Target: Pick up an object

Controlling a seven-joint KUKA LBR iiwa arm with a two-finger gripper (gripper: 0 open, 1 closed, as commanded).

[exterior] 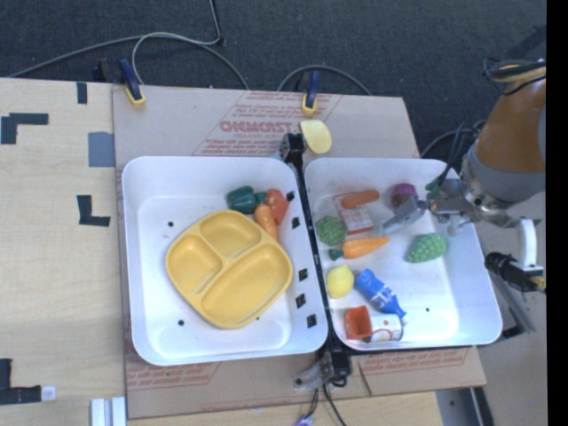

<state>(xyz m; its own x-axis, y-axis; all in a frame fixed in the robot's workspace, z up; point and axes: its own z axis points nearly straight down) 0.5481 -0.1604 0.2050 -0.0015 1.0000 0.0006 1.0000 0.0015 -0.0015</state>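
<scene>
Under my two white bins [142,264] lies a cardboard sheet [257,127] (red lettering across it), pinned at its far edge by one clamp [132,85] and a second clamp [310,98]. Black tape marks [27,127] dot the wooden bench [53,309]. A cable [177,38] loops over the dark floor [373,25].

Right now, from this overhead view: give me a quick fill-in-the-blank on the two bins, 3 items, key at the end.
1. The yellow divided plate lies in the ____ bin in this view.
2. The carrot lies in the right bin, and its colour is ____.
3. The blue bottle lies just right of the ____ lemon.

Missing words: left; orange; yellow
</scene>
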